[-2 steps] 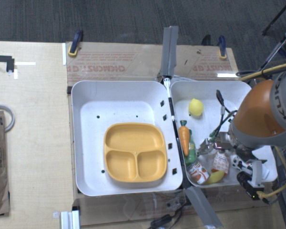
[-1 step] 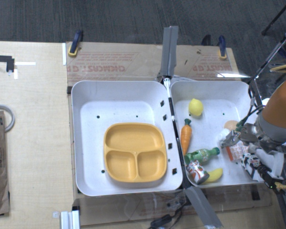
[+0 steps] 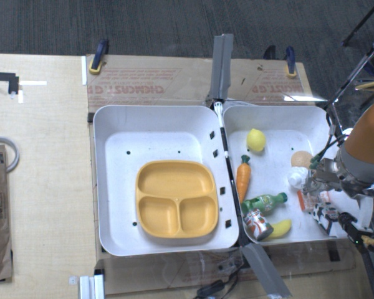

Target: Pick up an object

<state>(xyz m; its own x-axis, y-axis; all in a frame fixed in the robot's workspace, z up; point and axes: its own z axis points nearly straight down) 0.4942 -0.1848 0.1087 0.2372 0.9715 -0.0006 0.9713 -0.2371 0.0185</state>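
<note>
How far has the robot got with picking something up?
Nothing looks picked up yet. The lemon, carrot, green bottle and banana all lie in the right bin. The gripper is low at that bin's right side among small items; a grasp isn't visible. Lifting is left.

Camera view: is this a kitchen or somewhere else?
Probably a robot lab, not a kitchen. A robot arm reaches over two white bins on a workbench, with toy-like food such as a carrot and lemon.
</note>
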